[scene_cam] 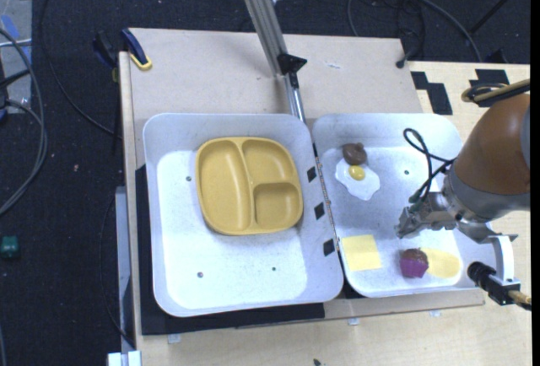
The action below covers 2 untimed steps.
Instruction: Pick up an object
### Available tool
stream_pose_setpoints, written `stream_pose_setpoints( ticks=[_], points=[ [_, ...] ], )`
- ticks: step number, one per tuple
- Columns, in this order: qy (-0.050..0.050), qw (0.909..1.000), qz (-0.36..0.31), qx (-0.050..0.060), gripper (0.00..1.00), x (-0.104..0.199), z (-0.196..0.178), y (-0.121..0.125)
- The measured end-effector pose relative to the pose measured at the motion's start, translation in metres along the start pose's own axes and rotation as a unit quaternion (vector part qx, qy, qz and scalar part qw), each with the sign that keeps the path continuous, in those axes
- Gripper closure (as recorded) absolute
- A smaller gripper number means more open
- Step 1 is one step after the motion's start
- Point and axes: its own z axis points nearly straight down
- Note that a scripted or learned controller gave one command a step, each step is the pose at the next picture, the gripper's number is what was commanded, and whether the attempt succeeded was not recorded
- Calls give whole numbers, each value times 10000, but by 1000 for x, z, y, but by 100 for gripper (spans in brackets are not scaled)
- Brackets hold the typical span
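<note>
The small purple lumpy toy (413, 262) lay near the front of the right white bin (384, 132), beside a flat yellow square slice (363, 253) and a pale yellow oval piece (444, 264). The hand (411, 221) hovered just above it, carrying nothing (its grip state I cannot tell). This looked like the approach step; next it would need to descend squarely over the toy, clear of its neighbours.

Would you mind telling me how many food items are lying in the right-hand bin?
5: brown piece at the far left, fried egg touching it, cheese slice near-left, purple piece and pale yellow piece near-right. The arm may hide more.
</note>
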Motion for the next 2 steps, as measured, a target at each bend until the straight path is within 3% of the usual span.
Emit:
stream_pose_setpoints(
  ticks=[2],
  points=[
    [-10,10000,-31,-27,100,-4,-98,11]
  ],
)
